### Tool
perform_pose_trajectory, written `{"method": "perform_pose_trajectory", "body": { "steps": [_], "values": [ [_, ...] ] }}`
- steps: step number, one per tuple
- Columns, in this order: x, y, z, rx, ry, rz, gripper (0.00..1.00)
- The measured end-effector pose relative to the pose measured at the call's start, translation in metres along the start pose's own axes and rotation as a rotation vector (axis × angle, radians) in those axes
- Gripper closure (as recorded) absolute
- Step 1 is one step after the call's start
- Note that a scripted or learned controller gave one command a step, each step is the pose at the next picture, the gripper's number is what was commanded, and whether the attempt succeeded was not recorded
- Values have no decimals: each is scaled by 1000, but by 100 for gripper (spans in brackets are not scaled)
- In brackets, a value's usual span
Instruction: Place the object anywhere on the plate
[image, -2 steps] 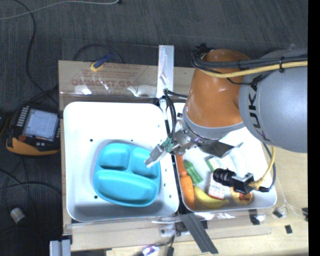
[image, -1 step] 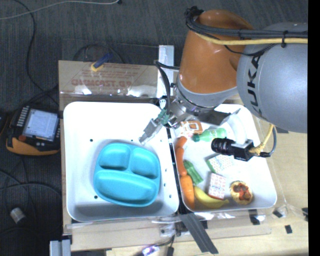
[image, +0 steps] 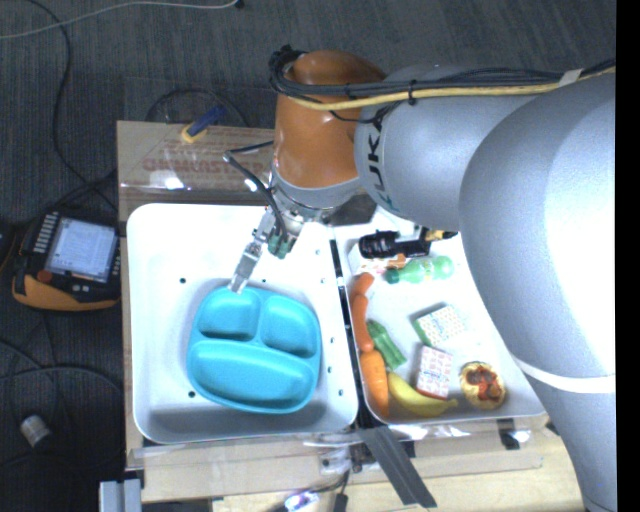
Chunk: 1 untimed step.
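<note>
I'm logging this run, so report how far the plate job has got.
Done: nothing is on the blue three-compartment plastic plate in the left white bin; all its sections look bare. In hand: the two-finger gripper hangs just above the plate's upper-left rim, with no object visible between its fingers. Left: the orange carrot, yellow banana and other toy food lie in the right white bin, so picking and placing remain.

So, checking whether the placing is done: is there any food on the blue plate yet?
No, the blue plate lies bare in the left bin; the banana and carrot are in the right bin.
</note>
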<state>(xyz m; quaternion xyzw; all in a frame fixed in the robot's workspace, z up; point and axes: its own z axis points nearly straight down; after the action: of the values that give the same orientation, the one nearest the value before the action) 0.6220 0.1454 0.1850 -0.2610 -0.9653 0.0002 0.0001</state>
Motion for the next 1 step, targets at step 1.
{"method": "perform_pose_trajectory", "body": {
  "steps": [1],
  "values": [
    [-49,-49,1,0,-1,147,0]
  ]
}}
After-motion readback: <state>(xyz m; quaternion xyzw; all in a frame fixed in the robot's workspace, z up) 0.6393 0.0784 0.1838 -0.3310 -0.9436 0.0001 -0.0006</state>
